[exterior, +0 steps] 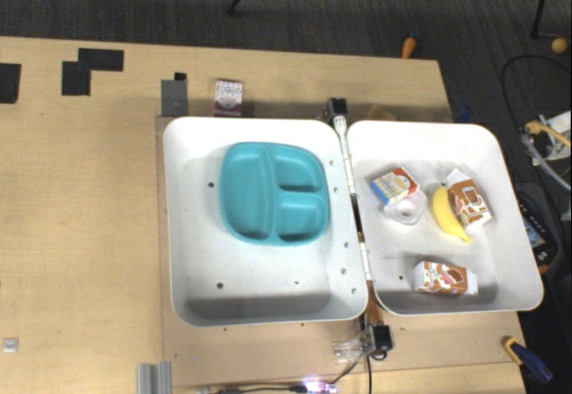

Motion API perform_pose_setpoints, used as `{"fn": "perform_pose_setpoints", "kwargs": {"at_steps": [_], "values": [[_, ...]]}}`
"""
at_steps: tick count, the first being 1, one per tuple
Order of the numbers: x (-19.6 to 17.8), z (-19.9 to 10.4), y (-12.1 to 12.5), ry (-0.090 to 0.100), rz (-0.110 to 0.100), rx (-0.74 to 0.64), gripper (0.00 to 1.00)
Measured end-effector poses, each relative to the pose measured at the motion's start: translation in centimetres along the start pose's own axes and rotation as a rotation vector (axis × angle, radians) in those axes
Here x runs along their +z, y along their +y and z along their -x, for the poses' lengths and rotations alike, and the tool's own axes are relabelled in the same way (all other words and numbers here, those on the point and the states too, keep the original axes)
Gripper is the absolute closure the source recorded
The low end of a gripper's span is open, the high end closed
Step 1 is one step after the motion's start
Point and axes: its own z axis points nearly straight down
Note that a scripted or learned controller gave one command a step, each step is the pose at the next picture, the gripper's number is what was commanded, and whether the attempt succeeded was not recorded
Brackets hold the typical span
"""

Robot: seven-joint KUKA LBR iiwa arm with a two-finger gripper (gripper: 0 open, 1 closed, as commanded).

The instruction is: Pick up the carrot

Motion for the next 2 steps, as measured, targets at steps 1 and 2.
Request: {"fn": "perform_pose_setpoints", "kwargs": {"at_steps": [1,2], "values": [[7.9,-7.3,-0.5,-0.006,-0.005,-0.007,0.0],[13.1,-10.6,3.4,-0.005,-0.002,-0.006,0.0]]}}
